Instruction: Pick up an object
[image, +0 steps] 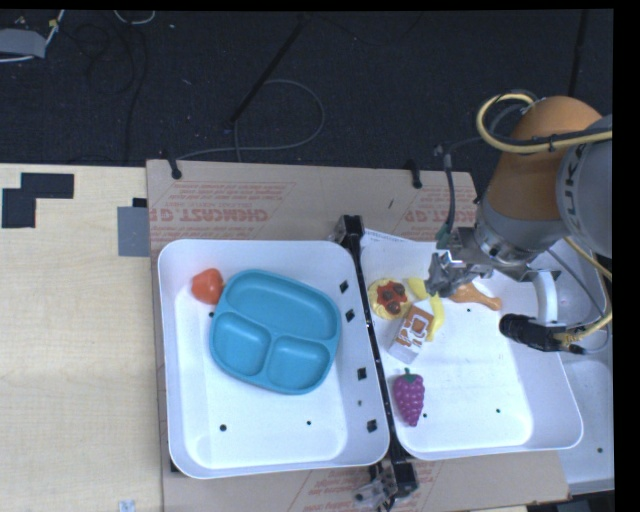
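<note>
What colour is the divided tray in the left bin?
Light blue; the divided tray shows plainly in the camera view, beside a red-orange ball.

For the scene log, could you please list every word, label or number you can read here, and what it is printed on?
Cardboard sheet under the bins: red print, upside down and too blurred to read with confidence.
Cardboard's front edge: more red print, unreadable.
Small orange-and-white carton in the right bin: label too small to read.
Nothing else carries text.

My arm (585, 195) is grey metal with a fat orange band (535, 160) above the wrist. A yellow cable (500, 110) loops over that band, and a black stub (530, 332) hangs beneath it.
</note>
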